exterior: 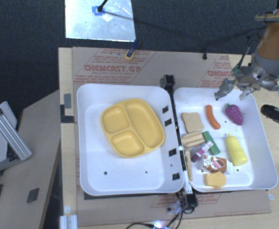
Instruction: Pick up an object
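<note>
We see the arm [275,42] reaching in from the right at the far side of the scene, its orange band sitting just above the grey wrist. The wrist tilts down and to the left. Below it, the gripper [234,90] hangs with its two fingers spread apart, one finger [222,90] to the left and the other to the right, nothing between them.

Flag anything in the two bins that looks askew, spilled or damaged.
Nothing stands out. The yellow plate sits flat in the left bin; toy foods lie loosely scattered in the right bin, none spilled over or visibly broken.
</note>
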`<state>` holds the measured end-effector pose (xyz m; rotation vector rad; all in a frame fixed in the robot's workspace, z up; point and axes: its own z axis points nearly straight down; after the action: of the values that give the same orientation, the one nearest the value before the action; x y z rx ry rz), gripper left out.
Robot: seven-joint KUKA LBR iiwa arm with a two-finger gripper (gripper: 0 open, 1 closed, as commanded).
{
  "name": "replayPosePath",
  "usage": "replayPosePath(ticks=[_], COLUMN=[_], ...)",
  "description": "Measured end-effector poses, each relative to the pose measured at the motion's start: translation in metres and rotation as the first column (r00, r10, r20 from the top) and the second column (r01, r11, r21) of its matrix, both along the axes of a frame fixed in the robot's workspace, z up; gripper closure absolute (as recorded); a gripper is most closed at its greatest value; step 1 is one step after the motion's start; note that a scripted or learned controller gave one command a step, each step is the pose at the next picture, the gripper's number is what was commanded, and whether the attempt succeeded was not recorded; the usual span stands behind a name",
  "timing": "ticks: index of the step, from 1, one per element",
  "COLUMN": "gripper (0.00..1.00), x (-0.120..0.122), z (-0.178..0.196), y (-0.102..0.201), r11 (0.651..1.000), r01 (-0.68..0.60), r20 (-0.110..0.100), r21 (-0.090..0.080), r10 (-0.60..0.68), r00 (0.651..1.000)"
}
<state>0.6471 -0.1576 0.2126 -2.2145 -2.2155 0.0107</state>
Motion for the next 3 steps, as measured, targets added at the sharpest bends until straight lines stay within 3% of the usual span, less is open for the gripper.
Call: replayPosePath(ticks=[1, 3], gripper=[0.00, 0.00], x=[0.003, 0.004], z=[0.009, -0.075], y=[0.000, -0.004], r11=[1.000, 1.000], r01=[-0.002, -0.001], r20=[0.013, 0.012], r21=[-0.002, -0.002], r10=[0.002, 0.001], r00=[1.000, 1.000])
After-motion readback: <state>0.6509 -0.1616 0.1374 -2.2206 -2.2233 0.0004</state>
